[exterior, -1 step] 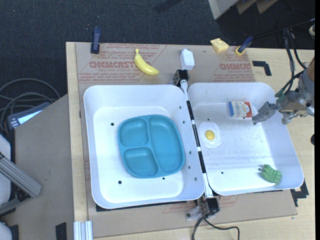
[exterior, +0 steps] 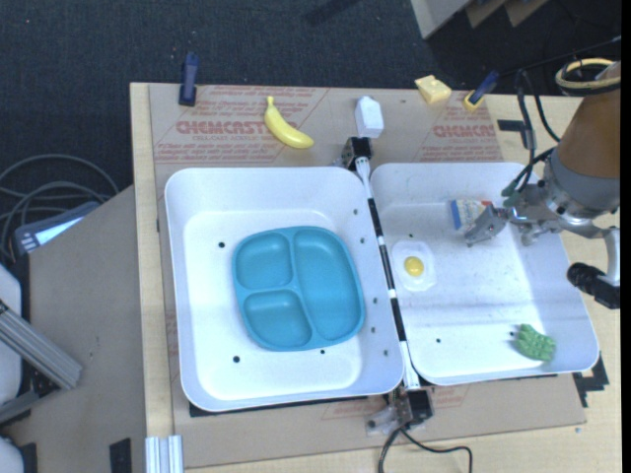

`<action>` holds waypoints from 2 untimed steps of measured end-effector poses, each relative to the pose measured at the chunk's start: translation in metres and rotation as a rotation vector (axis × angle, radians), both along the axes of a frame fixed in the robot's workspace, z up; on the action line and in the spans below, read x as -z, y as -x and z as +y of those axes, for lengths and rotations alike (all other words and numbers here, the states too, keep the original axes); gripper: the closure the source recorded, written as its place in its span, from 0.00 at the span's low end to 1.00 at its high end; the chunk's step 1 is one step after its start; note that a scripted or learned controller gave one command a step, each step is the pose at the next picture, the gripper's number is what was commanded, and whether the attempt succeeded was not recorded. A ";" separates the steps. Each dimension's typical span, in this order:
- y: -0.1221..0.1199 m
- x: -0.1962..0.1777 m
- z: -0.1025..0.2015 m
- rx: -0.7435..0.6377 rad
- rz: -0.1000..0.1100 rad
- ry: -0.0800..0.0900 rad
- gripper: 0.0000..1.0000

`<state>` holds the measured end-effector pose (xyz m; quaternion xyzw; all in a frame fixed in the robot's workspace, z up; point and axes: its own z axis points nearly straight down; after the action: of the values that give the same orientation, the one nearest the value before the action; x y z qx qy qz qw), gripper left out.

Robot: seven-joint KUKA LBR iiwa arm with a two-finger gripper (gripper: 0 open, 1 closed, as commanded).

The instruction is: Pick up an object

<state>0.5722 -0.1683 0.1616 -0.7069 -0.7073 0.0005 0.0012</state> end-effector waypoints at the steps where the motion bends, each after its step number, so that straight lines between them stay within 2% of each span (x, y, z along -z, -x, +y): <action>1: 0.005 0.077 0.033 0.000 -0.002 0.001 0.00; 2: -0.065 0.076 -0.018 0.000 -0.003 0.002 0.00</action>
<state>0.6372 -0.1866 0.0852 -0.7069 -0.7073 0.0000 -0.0007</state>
